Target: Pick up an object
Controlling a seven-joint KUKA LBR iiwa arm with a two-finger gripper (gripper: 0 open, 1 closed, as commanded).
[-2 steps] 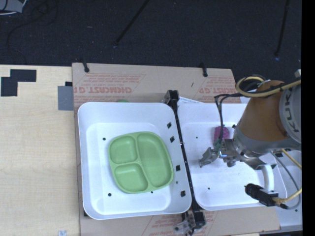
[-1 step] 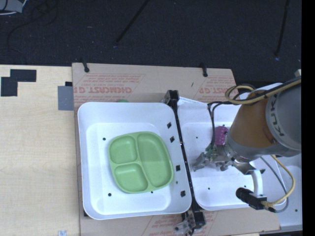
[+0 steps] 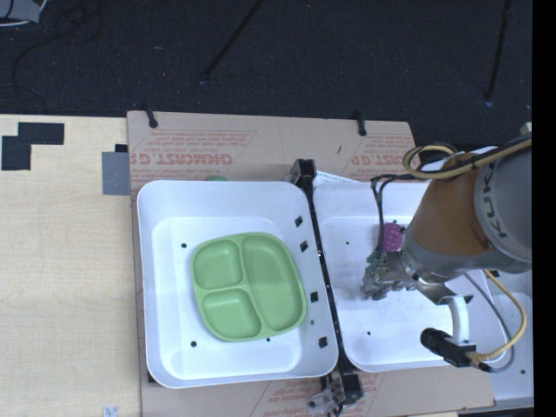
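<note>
A light green divided plate [image 3: 248, 286] with three compartments lies flat in the left bin [image 3: 165, 233]. In the right bin [image 3: 347, 220] a small purple-pink object [image 3: 393, 235] shows just beside the arm's orange band, partly hidden by it. My gripper [image 3: 379, 281] is down in the right bin, just below and left of the purple object, near the bin floor. The wrist covers most of the gripper.
A black divider rail [image 3: 317, 259] runs between the two bins. Both bins sit on a cardboard sheet [image 3: 261, 146] on the wooden bench. The arm fills the right half of the right bin.
</note>
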